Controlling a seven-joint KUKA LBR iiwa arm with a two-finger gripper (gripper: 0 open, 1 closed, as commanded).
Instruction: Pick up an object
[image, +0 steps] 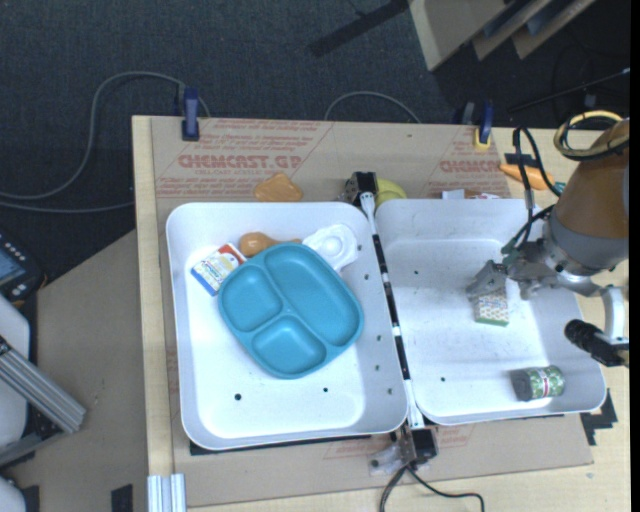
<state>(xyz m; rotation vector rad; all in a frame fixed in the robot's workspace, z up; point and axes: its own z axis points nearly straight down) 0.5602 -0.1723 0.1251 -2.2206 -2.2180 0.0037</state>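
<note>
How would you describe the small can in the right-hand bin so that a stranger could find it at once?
Start at the right bin of the two white bins. Look to its near right corner, below the gripper. The can lies there on its side, green-labelled and cylindrical, unlike the flat pale packet under the gripper.

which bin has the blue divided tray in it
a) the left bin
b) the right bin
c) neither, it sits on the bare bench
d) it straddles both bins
a: the blue divided tray lies wholly inside the left bin, beside a small carton, while the right bin holds a small green can and a pale packet near the gripper.
</note>
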